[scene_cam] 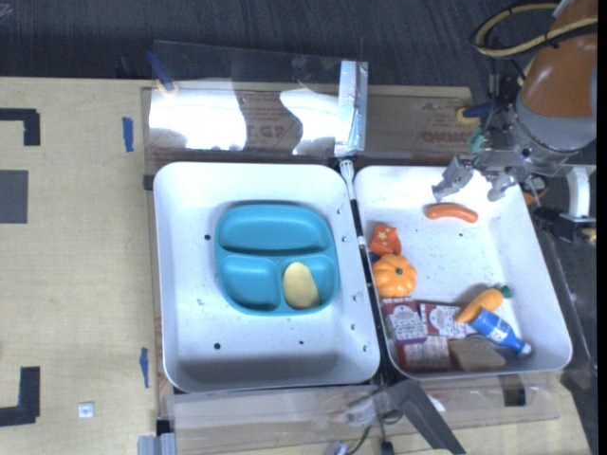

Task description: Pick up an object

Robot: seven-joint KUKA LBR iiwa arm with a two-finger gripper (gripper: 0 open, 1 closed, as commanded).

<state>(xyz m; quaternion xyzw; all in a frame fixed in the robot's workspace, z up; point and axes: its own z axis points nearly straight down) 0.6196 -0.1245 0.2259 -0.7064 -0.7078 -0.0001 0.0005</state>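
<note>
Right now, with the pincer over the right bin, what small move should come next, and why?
Probably lower the pincer straight down around the orange sausage. Its fingers look spread and hold nothing, and the sausage lies alone just below them in the right bin.

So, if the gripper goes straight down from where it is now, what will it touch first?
Probably the orange sausage: the open gripper hangs just above it in the right bin. Depth is unclear from this slanted view, so it might meet the bin floor beside it.

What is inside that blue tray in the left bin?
The blue divided tray holds one yellow, potato-like piece in its lower right compartment. Its other compartments show bare blue. Whatever lies under the yellow piece is covered.
</note>
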